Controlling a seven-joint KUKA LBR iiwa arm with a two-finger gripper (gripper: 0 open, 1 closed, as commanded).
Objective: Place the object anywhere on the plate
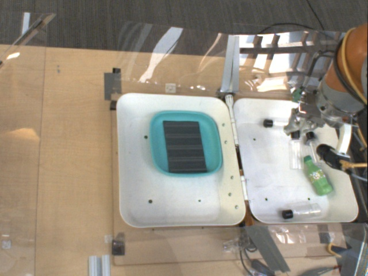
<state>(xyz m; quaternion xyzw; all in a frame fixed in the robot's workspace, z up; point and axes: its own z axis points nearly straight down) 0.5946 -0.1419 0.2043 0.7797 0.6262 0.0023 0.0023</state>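
Lying: green bottle in right bin, just below pincer | pincer state: cannot tell

Plate in left bin with dark block on its middle, open rim around it, right bin crowded near arm by green bottle, clear tube

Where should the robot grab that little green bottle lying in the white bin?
Probably around the middle of the small green plastic bottle, coming straight down from above. It lies flat on the floor of the right white bin, slanted, so its long sides are free. The pincer would close across the narrow width, turned to match the slant.
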